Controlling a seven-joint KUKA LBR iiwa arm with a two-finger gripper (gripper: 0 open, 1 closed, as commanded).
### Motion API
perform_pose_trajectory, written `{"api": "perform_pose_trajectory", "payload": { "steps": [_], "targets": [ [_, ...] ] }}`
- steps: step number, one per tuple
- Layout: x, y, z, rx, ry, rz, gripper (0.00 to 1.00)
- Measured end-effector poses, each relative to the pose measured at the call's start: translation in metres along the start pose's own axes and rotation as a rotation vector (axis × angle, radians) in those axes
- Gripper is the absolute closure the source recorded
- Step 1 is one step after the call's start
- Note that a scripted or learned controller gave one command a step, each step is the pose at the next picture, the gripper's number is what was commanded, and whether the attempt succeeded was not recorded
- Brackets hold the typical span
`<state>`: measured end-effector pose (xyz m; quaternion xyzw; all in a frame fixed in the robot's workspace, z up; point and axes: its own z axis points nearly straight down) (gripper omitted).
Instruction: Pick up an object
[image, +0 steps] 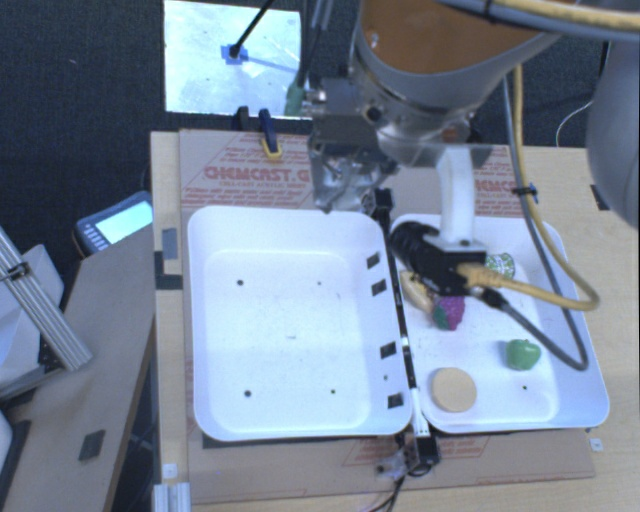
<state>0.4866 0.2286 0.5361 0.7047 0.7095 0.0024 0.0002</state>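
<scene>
Approach step: nothing lifted yet.
The gripper (345, 190) hangs over the left bin's (290, 330) far rim, toward the bench's (560, 165) far edge; open or closed, I cannot tell. The right bin (500, 405) holds one purple piece (448, 313), one tan disc (453, 389) and one green piece (522, 353). Next, I reckon, it must shift right and descend on one.

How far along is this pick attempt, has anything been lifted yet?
Done: nothing visibly; the purple object, green object and tan disc lie in the right bin. In hand: the gripper hangs at the back rim of the left bin, no object seen at it. Left: reaching, gripping and lifting one.
</scene>
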Motion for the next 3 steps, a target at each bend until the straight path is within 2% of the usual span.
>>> {"api": "perform_pose_trajectory", "payload": {
  "steps": [1, 2, 3],
  "targets": [
    [0.000, 0.000, 0.000, 0.001, 0.000, 0.000, 0.00],
    [0.000, 0.000, -0.011, -0.002, 0.001, -0.003, 1.00],
    [0.006, 0.014, 0.002, 0.003, -0.003, 0.003, 1.00]
  ]
}}
